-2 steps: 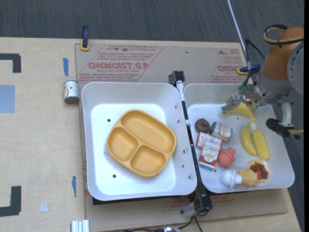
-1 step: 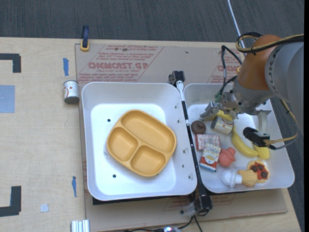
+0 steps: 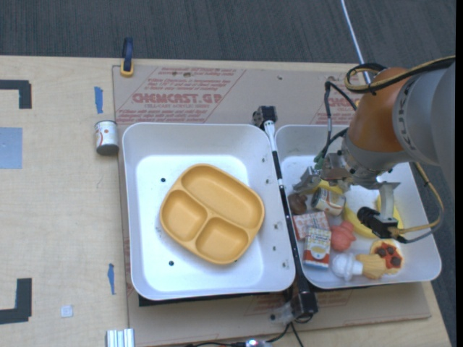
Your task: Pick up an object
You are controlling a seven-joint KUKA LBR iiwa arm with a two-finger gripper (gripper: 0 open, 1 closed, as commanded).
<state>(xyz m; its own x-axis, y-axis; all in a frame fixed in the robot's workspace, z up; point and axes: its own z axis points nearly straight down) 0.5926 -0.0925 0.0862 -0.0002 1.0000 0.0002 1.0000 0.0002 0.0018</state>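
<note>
Pale yellow toy piece (image 3: 333, 198) is what I'd go for. It's in the right bin (image 3: 298, 159), directly under the gripper (image 3: 327, 185), toward the back of the pile of toy food. The gripper is down low over it, but I honestly can't tell if it's open or closed from this angle, and nothing is visibly held.

My guess is the piece is hollow plastic: light, stiff, a bit slick, not fragile. I'd pinch it across its narrower sides, since a smooth rounded shell probably squirts out if you catch it off-centre.

Just beside it, toward the front, sit a red-and-white carton (image 3: 317, 249) and a pink piece (image 3: 343, 236), close enough to get nudged or grabbed along. A white bottle (image 3: 346, 267) lies nearer the front rim. Well apart, in the left bin (image 3: 145, 194), a yellow divided plate (image 3: 211, 214) lies flat.
</note>
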